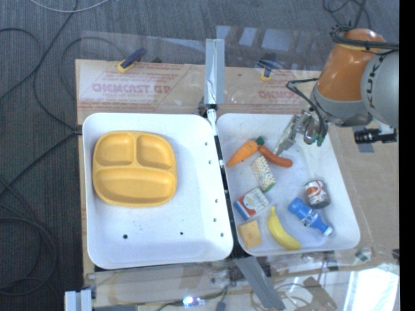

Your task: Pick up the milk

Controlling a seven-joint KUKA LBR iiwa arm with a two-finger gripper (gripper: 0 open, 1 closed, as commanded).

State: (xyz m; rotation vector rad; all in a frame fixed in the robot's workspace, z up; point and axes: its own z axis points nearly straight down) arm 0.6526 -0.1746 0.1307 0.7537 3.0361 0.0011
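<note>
The milk (251, 203) is a small white carton with blue and red print. It lies on its side in the lower middle of the right bin (343, 193). My gripper (299, 140) hangs over the upper part of that bin, up and to the right of the carton and well apart from it. Its fingers are spread open with nothing between them. The left fingertip (283, 146) is close above the red-orange carrot (275, 157).
Around the milk lie an orange carrot (243, 151), a corn cob (262, 172), a cracker (249, 233), a banana (283, 230), a blue bottle (310, 216) and a can (316, 193). A yellow divided plate (134, 167) sits in the left bin (155, 238).
</note>
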